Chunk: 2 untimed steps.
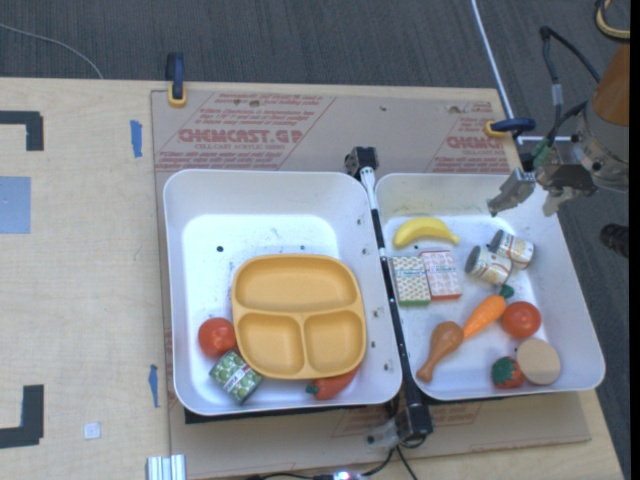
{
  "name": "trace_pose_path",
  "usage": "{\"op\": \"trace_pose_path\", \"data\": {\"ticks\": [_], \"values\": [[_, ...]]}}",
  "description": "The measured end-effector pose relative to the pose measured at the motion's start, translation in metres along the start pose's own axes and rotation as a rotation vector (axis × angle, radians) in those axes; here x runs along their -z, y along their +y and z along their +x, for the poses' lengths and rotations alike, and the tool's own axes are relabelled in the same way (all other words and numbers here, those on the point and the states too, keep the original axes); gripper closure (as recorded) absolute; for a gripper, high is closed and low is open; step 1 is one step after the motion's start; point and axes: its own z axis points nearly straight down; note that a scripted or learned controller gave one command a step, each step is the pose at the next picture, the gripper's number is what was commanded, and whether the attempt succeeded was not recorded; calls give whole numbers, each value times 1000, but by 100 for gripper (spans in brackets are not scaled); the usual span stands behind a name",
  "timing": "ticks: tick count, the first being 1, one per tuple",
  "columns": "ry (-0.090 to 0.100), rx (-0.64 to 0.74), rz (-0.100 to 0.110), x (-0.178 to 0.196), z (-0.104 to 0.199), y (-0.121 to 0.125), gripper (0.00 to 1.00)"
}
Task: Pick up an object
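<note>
The gripper (527, 190) hangs at the upper right corner of the right bin (580, 308), above its rim. Its 2 fingers are spread apart and nothing sits between them.

**Risks from this position**

1. The right bin is crowded. The 2 small cans (498, 258) lie touching each other, just below the gripper. A descent onto them probably lets 1 can roll out from between the fingers, since both lie on their sides.
2. The gripper sits close to the bin wall. A straight descent here may land a finger on the rim instead of on an object.
3. The carrot (484, 315) touches the tomato (520, 319) and lies near the drumstick (439, 349). A grasp there may push a neighbour aside or catch 2 items.

**Candidate objects**

No single object is named by the task. The nearest candidates are the 2 cans: short cylinders with pale printed labels, lying in the upper right part of the right bin. The banana (425, 232) is yellow and curved, and lies free near the bin's top left. 2 flat printed boxes (425, 276) lie side by side below it.

The left bin (190, 268) holds a yellow divided plate (298, 314).
</note>
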Motion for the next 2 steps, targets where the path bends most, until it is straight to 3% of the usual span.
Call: {"op": "trace_pose_path", "data": {"ticks": [1, 2], "values": [[0, -1, 2, -112, 0, -22, 0], [-2, -1, -4, -124, 14, -37, 0]]}}
